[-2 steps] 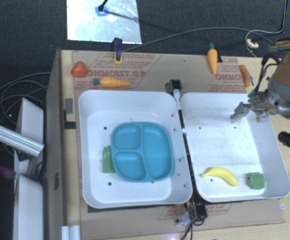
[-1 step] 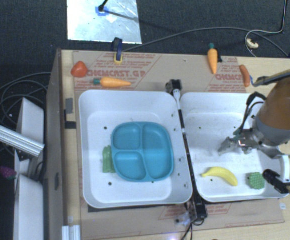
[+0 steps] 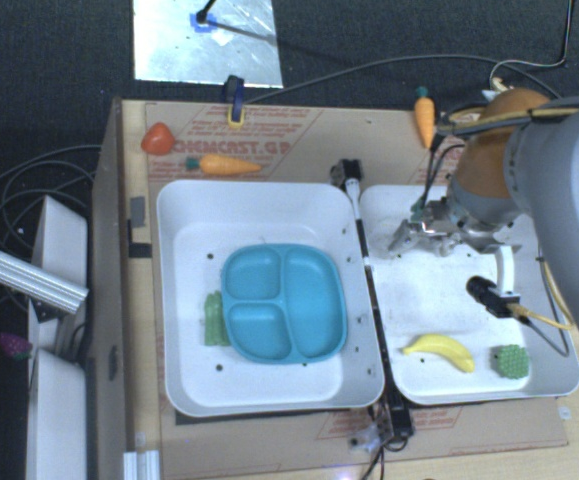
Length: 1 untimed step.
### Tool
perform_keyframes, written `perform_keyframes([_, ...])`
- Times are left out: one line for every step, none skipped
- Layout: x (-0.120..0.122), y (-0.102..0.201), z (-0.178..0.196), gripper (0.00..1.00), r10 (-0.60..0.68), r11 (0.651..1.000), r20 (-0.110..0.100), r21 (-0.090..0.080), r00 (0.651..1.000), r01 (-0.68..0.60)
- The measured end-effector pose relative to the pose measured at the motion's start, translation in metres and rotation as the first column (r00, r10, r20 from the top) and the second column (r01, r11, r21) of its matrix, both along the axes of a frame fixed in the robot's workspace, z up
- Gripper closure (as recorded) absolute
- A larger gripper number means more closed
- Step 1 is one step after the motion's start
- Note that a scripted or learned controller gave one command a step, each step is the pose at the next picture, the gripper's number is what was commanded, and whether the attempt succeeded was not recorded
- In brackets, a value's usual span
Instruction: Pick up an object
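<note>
In the right bin [image 3: 559,368], a yellow banana [image 3: 439,349] lies near the front, with a small green bumpy object [image 3: 510,361] just to its right. My gripper [image 3: 424,234] hangs over the back left part of this bin, well behind the banana. Its grey fingers [image 3: 403,236] are spread open and hold nothing. The left bin [image 3: 184,298] carries a blue divided plate [image 3: 284,301], and a green piece [image 3: 214,319] rests against the plate's left edge.
On the cardboard behind the bins lie an orange carrot [image 3: 227,165], a red-orange object [image 3: 157,139], a second carrot [image 3: 425,118] and a yellow-and-blue clamp [image 3: 234,101]. The divider [image 3: 366,268] separates the bins. The arm's black cable fitting [image 3: 489,294] hangs over the right bin.
</note>
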<state>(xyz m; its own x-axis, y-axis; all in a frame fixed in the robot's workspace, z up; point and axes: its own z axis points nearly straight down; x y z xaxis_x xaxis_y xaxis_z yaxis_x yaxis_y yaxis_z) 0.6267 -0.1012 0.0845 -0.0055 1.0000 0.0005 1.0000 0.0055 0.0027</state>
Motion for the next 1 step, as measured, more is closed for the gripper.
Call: perform_keyframes([0.018, -0.0786, 0.0187, 0.0, -0.004, 1.0, 0.001, -0.004, 1.0, 0.004])
